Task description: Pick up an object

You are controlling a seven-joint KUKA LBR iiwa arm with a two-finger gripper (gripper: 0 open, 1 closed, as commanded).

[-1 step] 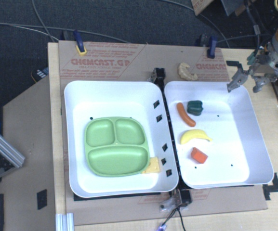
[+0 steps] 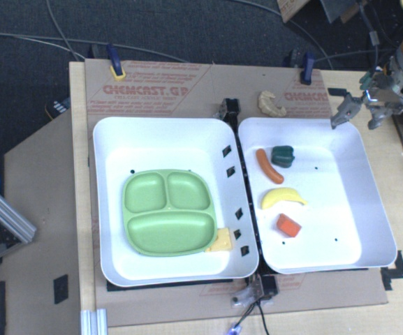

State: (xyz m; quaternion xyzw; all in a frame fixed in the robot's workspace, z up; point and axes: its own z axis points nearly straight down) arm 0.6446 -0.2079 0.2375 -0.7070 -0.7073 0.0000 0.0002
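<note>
Metallic grey hand point(image 2: 358, 116) with two thin splayed fingers

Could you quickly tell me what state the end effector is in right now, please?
End effector: open, holding nothing, above the right bin's far right corner.

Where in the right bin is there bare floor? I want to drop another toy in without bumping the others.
In the right bin, the whole right half is bare. The left side is crowded: green pepper, hot dog, banana and orange piece sit in a loose column.
</note>
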